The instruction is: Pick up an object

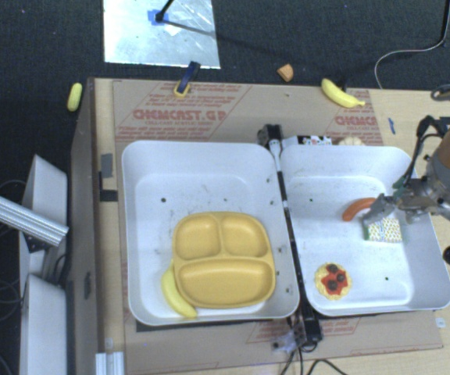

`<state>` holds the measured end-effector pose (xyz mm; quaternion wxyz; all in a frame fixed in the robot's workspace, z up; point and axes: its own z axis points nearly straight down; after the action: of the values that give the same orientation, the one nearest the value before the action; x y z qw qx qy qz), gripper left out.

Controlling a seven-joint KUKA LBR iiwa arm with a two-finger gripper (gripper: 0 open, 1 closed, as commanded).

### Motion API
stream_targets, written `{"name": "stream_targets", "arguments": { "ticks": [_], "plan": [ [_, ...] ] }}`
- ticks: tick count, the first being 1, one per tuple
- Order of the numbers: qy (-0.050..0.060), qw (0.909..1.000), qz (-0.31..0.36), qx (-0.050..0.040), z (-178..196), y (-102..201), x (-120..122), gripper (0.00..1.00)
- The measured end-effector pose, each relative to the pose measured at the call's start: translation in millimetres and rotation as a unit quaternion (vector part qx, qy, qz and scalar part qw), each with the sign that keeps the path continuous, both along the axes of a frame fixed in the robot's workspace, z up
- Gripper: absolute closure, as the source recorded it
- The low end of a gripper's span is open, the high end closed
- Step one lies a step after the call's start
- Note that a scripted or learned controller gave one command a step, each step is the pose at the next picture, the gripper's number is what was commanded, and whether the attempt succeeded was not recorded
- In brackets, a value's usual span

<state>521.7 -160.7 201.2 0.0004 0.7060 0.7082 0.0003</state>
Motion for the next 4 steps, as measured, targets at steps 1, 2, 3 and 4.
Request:
{"name": "stream_targets", "arguments": {
  "ticks": [1, 2, 3, 4],
  "plan": [
    [0.000, 1.0000, -0.001, -0.0003, -49, -26, 43, 0.00],
    [0.000, 1.0000, 0.000, 0.0003, -117, 1, 70, 0.00],
    [-0.001, 1.0000, 0.001, -0.0004, -116, -18, 93, 0.00],
    [-0.003, 1.0000, 0.002, -0.0006, -105, -18, 94, 1.00]
  ]
}}
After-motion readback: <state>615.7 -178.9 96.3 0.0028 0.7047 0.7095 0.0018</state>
